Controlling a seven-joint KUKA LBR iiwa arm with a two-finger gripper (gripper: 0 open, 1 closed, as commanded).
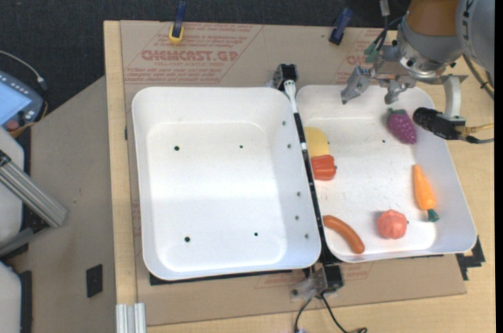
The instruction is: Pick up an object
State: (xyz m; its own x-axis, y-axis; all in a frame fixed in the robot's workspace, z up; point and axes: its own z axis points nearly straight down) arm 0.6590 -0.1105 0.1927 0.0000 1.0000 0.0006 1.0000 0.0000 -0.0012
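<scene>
My gripper [372, 90] hangs open over the far edge of the right bin [369, 190], its two fingers spread with nothing between them. A purple grape bunch [402, 126] lies just to the right and nearer than the gripper. A yellow piece [316, 140] and a red piece [323, 167] rest against the bin's left wall. An orange carrot [424, 191] lies along the right side. A pink-red round fruit [392, 224] and an orange-red sausage [344, 234] sit near the front edge.
The left bin [157, 166] lies beside the right one, with a black clip [284, 75] at the far end of the seam between them. Both rest on a cardboard sheet [126, 56] with blue clamps [178, 23] at its far edge.
</scene>
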